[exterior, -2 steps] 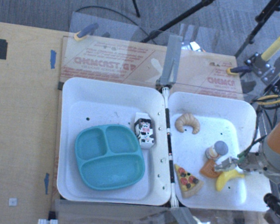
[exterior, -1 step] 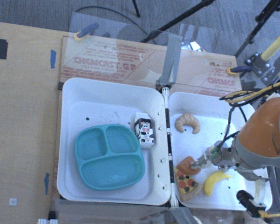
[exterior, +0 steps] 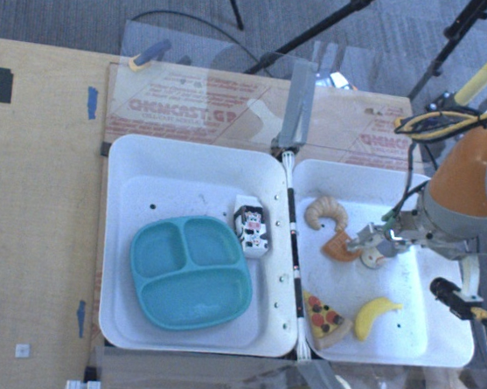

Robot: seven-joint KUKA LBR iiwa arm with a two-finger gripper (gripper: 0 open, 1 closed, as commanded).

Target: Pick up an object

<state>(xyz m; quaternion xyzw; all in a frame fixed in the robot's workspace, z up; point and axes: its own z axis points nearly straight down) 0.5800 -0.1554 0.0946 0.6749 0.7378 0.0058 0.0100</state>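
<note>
My gripper (exterior: 369, 245) is low in the right bin (exterior: 445, 346), touching the orange piece (exterior: 339, 248) beside the croissant (exterior: 326, 212). I can't tell how it's set. I should squeeze firmly, then lift slowly.

I note a glossy teal plastic divided plate (exterior: 190, 272) in the smooth white plastic bin (exterior: 123, 245); matt tan wooden bench (exterior: 30, 207).

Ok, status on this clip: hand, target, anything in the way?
Hand low in right bin, beside orange piece. Nothing visibly gripped. Croissant close behind; banana, pizza slice apart.
</note>
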